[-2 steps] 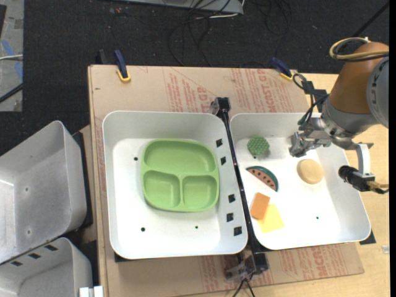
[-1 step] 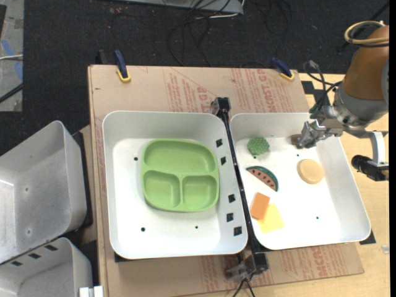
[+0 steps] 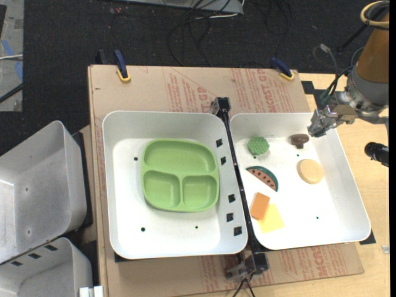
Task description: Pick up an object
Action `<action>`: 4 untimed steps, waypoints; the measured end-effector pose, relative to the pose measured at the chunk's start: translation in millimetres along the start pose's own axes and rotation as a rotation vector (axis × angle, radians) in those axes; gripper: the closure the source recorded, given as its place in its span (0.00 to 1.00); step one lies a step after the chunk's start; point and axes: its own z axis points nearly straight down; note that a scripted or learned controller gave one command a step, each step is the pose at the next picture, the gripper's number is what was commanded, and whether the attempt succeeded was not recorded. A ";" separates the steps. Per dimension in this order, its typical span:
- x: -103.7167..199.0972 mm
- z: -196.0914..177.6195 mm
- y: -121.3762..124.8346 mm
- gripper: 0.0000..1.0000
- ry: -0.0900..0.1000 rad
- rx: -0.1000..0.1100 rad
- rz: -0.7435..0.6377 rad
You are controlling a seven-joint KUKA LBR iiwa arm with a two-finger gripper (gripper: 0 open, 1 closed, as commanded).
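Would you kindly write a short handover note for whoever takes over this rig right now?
Tool: above the far right edge of the right bin, holding nothing that can be seen.
Right bin contents: green bumpy ball, small brown piece, pale round piece, watermelon slice, orange block lying against a yellow block.
Left bin: green divided plate.
Done: nothing picked up so far.
Left: choose an object, descend, grasp, lift. The brown piece lies nearest the tool.

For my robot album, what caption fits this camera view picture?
Grey arm's end effector hovers near a small brown piece in the right white bin; a green divided plate sits in the left bin.
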 end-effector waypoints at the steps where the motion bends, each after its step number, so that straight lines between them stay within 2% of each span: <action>1: 58.2 -5.1 6.1 1.00 0.004 0.005 -0.006; 4: 225.4 -11.9 -6.4 1.00 0.005 0.008 -0.006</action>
